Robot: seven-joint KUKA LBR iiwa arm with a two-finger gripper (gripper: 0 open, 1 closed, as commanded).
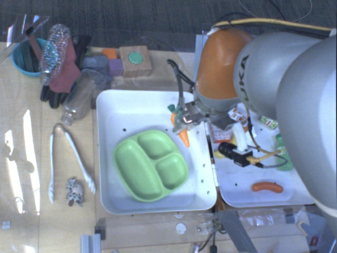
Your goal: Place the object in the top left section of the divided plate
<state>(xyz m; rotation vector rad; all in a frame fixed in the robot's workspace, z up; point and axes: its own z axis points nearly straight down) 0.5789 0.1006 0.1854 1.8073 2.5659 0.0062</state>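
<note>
Above the left bin [110,194], toward its three o'clock wall, the gripper [184,119] is seen hanging from the grey arm with the orange band [224,62]. A toy carrot [182,133] is pinched between its fingers, which are closed on it, the orange tip pointing toward six o'clock. The green divided plate [151,165] lies at seven o'clock from the carrot, just beside it. A small sausage [267,187] is seen in the right bin [231,191].
</note>
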